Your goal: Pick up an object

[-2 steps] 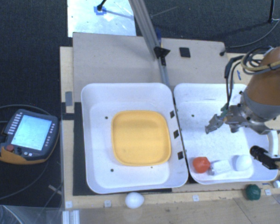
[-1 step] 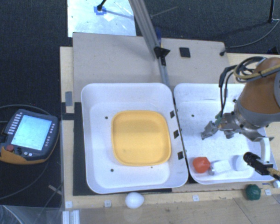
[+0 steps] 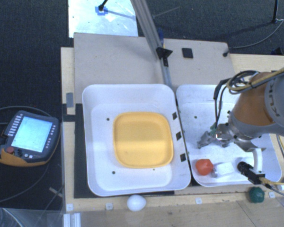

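A yellow square plate (image 3: 143, 139) lies in the middle of the left bin (image 3: 97, 126). In the right bin (image 3: 199, 103), a small red object (image 3: 203, 166) rests near the front wall, with a small white block (image 3: 223, 169) just to its right. My gripper (image 3: 206, 140) hangs low over the middle of the right bin, a little above and behind the red object, pointing left. Nothing shows between its fingers.
A white egg-shaped thing (image 3: 136, 203) lies on the bench in front of the left bin. A dark green ball (image 3: 256, 195) sits outside the right bin's front right corner. A teach pendant (image 3: 28, 137) lies on the floor to the left.
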Controlling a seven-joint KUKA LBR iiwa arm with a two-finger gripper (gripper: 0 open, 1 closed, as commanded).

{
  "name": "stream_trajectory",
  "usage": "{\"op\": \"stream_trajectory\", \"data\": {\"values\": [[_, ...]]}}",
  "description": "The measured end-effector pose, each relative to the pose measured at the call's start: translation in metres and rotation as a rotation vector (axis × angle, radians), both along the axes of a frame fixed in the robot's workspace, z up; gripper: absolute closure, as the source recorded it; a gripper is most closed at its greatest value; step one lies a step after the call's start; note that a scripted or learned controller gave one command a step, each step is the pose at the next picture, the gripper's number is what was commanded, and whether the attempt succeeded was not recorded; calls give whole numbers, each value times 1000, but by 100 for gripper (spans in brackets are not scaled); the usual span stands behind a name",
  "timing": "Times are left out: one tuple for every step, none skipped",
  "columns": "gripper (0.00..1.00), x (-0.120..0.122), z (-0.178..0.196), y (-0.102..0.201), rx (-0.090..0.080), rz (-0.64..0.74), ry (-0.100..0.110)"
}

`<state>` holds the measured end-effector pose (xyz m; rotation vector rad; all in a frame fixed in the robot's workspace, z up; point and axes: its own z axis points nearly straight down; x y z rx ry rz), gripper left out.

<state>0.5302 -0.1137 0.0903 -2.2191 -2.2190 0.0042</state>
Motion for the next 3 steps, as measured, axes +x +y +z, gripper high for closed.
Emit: {"op": "stream_trajectory", "data": {"values": [[0, 0, 0, 0, 0, 0, -5], [100, 1, 11, 0, 0, 0, -6], [100, 7, 61, -9, -1, 0, -9]]}}
